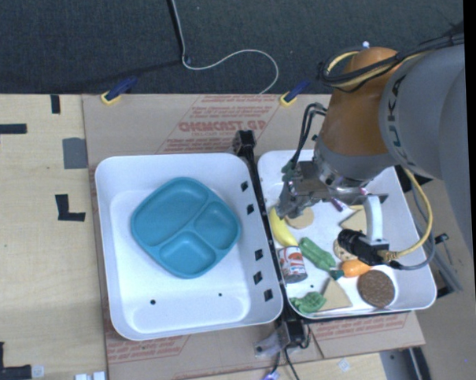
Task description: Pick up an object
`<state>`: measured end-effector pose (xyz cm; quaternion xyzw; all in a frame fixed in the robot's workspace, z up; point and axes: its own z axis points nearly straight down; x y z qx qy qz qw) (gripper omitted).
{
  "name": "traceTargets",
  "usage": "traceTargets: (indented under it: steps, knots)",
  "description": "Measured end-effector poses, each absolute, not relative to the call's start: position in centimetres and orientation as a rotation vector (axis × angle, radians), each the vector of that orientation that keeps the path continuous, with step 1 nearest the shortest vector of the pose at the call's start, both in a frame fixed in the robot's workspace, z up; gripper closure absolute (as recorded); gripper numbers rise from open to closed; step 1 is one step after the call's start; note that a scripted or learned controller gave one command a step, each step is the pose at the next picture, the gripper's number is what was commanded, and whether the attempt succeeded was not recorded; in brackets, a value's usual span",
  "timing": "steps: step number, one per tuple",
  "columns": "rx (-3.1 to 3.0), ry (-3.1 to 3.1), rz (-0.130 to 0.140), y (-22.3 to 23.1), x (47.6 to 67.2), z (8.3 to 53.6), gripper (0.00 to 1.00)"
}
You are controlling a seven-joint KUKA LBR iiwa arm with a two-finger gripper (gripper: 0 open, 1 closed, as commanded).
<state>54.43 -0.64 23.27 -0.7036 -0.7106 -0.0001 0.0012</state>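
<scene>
Banana [283,230] partly hidden beneath the end effector [295,202].

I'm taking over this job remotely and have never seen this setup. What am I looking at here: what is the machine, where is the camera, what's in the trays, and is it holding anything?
The single camera sits above the bench and looks down at a slant. The big grey and orange shape on the right is a robot arm reaching in from that side. At its end is a two-finger gripper, low over the right bin.

Two shallow white bins stand side by side. The left bin holds a blue divided plate. The right bin holds small toy-like items: a yellow banana, a green pickle-like piece, a small can, a brown round disc, an orange piece and a green leafy piece.

The gripper is above the banana's upper end. I cannot tell whether it grips anything.
</scene>
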Motion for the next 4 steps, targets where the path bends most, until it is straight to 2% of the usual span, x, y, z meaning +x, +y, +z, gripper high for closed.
traceTargets:
  steps: [1,2,3,4]
  knots:
    - [-2.221,-2.228,-0.007,-0.5,49.1,36.4,1.00]
    - [-2.209,-2.221,0.016,5.3,48.2,27.8,1.00]
    - [-2.223,-2.229,-0.010,4.4,48.6,41.8,1.00]
    - [-2.217,-2.232,-0.009,8.9,48.5,52.2,1.00]
